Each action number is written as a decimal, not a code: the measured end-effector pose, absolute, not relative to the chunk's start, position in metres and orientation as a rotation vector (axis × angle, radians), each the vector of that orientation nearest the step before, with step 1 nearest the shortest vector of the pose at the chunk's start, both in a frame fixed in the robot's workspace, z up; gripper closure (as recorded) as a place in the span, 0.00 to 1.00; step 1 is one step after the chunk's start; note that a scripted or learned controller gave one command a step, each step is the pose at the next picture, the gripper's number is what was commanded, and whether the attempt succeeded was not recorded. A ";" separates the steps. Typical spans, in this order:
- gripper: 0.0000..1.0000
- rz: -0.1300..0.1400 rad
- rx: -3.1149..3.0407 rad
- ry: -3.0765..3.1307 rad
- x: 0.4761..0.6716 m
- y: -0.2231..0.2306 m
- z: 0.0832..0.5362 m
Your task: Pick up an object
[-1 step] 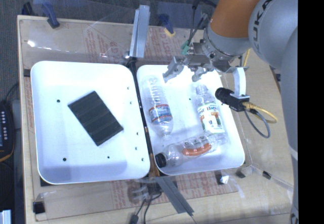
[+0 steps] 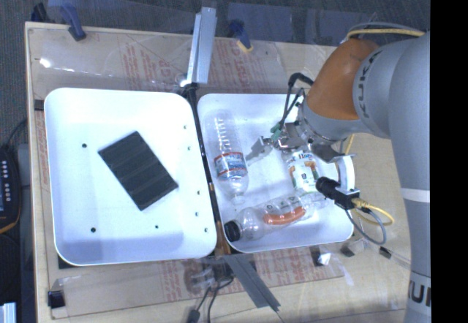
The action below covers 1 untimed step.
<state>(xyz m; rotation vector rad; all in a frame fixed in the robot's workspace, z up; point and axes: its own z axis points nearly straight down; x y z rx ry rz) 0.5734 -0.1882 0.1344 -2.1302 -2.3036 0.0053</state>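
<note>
The shallow white left bin (image 2: 66,168) held one thing, a flat dark grey ribbed rectangular pad (image 2: 137,169), lying at a slant near the bin's middle. A grey metal bar (image 2: 199,45) rose from the bench at the top of the seam between the two bins.

In the shallow white right bin (image 2: 252,106), a clear plastic water bottle with a blue and red label (image 2: 229,157) lay along the left side, close to the dividing wall. Lower down, a second clear plastic bottle with a black cap and an orange band (image 2: 267,217) lay near the bin's front edge, cap pointing left. To the right of the first bottle, a small white bottle with a printed label (image 2: 303,172) lay just below the gripper.

The two-finger gripper (image 2: 265,146) hung low over the middle of the right bin, between the water bottle and the small white bottle. Whether its jaws were parted or closed could not be told, and nothing was seen between them. The grey arm with its orange band (image 2: 338,88) came in from the right.
</note>
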 end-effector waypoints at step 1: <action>0.00 0.001 -2.040 -2.388 0.583 -0.209 0.172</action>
